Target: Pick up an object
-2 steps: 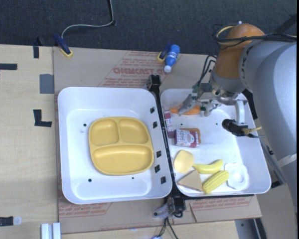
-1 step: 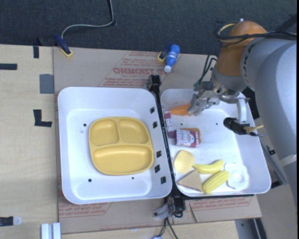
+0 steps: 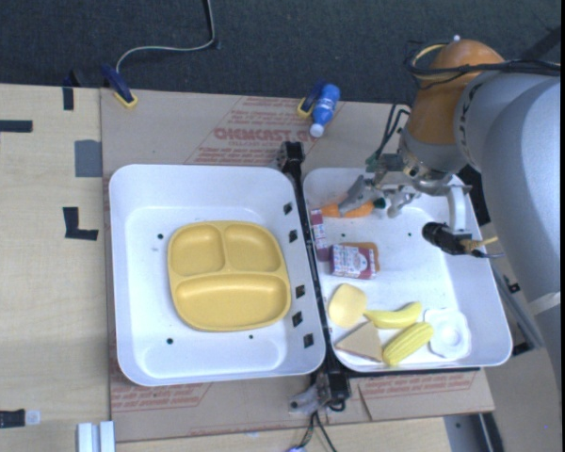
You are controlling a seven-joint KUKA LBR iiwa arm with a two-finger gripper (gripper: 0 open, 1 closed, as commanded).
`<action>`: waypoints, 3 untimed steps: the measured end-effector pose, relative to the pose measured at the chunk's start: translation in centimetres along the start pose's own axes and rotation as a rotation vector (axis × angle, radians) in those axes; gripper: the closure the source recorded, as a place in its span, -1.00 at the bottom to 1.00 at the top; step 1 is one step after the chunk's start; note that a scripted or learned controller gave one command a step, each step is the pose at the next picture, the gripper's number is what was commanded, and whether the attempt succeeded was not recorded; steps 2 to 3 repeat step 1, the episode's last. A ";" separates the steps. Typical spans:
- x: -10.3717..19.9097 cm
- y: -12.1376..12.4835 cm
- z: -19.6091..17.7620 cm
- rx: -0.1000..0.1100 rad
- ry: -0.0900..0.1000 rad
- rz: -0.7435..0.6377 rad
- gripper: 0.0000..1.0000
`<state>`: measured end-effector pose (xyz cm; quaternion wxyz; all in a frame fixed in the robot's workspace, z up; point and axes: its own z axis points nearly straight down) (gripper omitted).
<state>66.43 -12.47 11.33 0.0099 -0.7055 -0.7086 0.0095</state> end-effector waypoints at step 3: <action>2.1 0.4 2.8 -0.022 0.000 0.003 -1.00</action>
